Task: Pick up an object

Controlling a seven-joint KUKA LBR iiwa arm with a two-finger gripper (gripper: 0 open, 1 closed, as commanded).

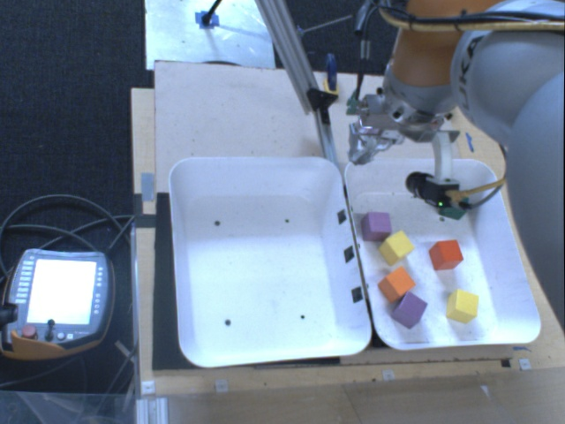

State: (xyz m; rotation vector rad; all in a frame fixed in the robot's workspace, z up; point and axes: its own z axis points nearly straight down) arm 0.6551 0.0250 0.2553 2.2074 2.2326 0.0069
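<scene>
The grey arm (508,69) with its orange band (437,11) reaches in from the right and hangs over the far left corner of the right bin (521,276), its gripper (364,148) poised above the bin's far rim, just beside the seam where the two bins meet. Whether the jaws are released or clenched cannot be told from this angle; nothing shows between them. A small black unit with a green light (433,188) hangs below the wrist on a yellow cable, over the far part of the same bin. All six blocks lie in the right bin, nearer than the gripper and apart from it. The purple block (376,225) sits farthest, close to the left wall; just near and right of it lies a yellow block (396,246); a red block (446,254) rests to the right, toward the middle. Nearer still come an orange block (396,283), a second purple block (410,309) almost touching it, and a second yellow block (462,305) to the right. The left bin (190,237) stands beside it on the counter (229,113). A slanted metal rod (287,38) crosses the far side, and a handheld control pendant (55,303) lies at the far left, off the counter.
</scene>
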